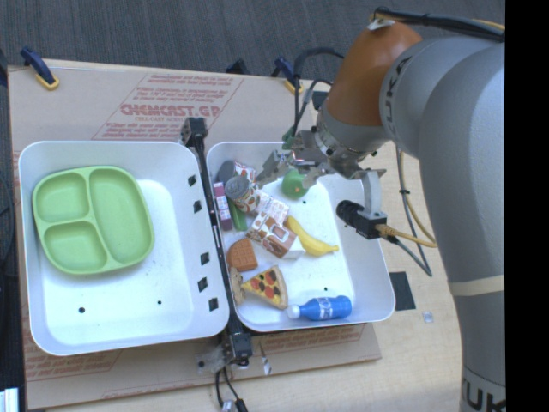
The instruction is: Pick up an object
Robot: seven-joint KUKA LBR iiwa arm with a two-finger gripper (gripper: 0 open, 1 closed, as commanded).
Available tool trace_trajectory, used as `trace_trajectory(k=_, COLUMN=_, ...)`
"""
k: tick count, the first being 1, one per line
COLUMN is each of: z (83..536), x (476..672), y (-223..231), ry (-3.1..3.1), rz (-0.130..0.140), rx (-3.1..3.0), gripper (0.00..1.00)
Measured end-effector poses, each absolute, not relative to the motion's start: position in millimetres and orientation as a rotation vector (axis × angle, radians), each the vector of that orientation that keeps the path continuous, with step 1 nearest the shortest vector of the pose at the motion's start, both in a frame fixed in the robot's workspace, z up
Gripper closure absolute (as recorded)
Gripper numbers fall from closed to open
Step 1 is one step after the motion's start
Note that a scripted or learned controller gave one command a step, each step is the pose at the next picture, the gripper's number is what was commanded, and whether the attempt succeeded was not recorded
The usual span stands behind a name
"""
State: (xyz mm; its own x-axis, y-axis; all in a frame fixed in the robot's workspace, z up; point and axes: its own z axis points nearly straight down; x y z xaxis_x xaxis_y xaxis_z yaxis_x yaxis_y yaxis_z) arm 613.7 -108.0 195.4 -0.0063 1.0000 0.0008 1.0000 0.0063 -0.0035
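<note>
Gripper (290, 166) hangs over the far end of the right bin (371, 275), and I cannot tell how it is set or whether anything is in it. One green round object (295, 184) lies just beneath it, too hidden to say if they touch.

Nearest the camera in that bin lies one blue bottle (323, 308) on its side, cap pointing left. Just beyond it is one pizza slice (265, 287), then one round brown cookie (243, 254) by the dividing wall. One yellow banana (310, 240) lies toward the middle, touching one small printed carton (272, 231). Farther back, by the wall, sit one purple packet (223, 205) and one can (238, 182).

Left bin (154, 312) holds one green divided plate (92, 219) with three compartments, in its far left part.

Both bins rest on one cardboard sheet (171, 101) with red print, and two blue clamps (39, 67) grip its far edge.
</note>
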Motion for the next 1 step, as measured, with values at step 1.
trace_trajectory(k=1, z=205.7, x=614.1, y=-107.4, ry=-2.230, rz=0.003, rx=-2.207, gripper=1.00)
